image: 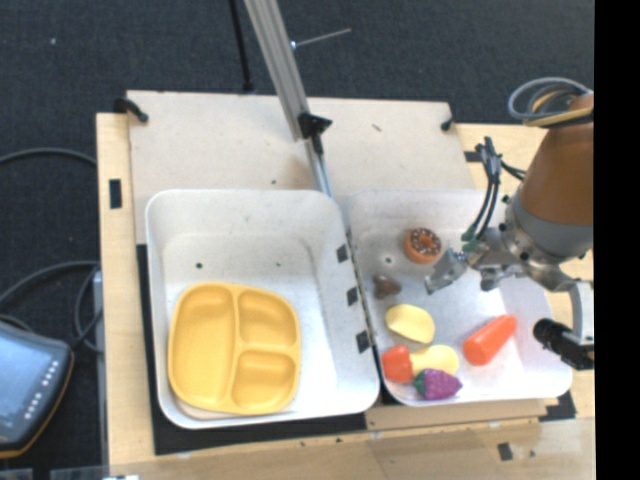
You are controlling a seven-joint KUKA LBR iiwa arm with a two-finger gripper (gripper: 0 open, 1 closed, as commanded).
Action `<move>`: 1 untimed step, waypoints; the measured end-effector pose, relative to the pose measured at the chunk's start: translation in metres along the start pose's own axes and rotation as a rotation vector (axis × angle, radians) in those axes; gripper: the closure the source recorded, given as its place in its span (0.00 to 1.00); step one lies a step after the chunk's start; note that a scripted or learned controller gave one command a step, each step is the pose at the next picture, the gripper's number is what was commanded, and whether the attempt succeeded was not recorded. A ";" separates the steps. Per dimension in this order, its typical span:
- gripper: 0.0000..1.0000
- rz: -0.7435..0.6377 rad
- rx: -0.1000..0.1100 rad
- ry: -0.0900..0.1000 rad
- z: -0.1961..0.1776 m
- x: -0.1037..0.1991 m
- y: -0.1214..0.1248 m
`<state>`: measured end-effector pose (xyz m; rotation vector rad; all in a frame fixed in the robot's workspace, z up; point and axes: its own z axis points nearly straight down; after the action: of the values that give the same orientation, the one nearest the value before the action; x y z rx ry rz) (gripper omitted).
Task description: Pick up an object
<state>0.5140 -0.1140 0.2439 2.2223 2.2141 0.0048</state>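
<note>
Your arm reaches in from the right, wrist bent low.

You see the grey arm [545, 230] with its orange band uppermost at the right edge, cables looping beside it. The gripper [443, 272] juts leftward from the wrist, tilted slightly downward; its tip is too blurred to read.

Bright even overhead light, soft faint shadows, mild glare on white bins [250, 218], slightly soft, grainy focus

A yellow divided tray [235, 346] lies in the left bin [250, 218] — a grey handheld device [28, 376] sits off-bench.
</note>
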 end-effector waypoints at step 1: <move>0.00 -0.002 0.005 -0.001 0.014 -0.013 -0.025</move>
<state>0.4893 -0.1273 0.2299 2.2226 2.2178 -0.0015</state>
